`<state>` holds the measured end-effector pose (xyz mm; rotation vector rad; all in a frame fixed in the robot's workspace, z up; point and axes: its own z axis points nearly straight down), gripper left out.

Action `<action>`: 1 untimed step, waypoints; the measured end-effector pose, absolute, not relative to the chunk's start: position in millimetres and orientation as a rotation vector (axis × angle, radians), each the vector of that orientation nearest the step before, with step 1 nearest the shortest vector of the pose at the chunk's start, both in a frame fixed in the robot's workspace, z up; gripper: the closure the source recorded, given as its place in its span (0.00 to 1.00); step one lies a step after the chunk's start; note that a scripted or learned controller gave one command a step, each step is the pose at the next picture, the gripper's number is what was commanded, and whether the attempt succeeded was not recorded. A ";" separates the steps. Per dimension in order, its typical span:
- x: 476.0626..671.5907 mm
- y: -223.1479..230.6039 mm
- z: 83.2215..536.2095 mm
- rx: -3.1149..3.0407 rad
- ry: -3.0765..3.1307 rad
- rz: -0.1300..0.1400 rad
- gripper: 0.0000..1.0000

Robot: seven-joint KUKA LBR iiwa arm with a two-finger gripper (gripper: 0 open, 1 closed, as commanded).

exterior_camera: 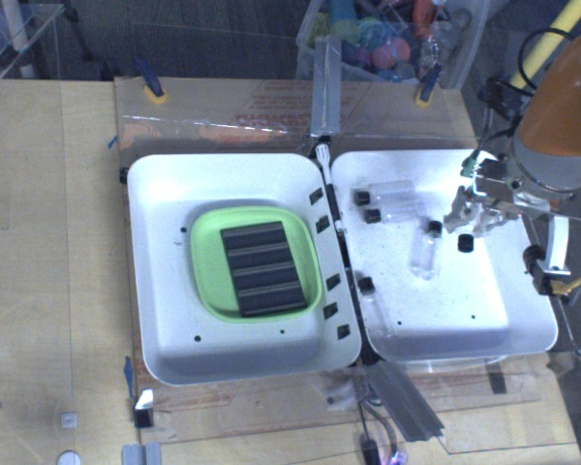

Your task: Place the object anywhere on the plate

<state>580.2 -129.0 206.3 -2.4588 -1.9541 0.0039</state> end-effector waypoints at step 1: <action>580.3 -129.0 206.5 -2.459 -1.954 0.003 0.00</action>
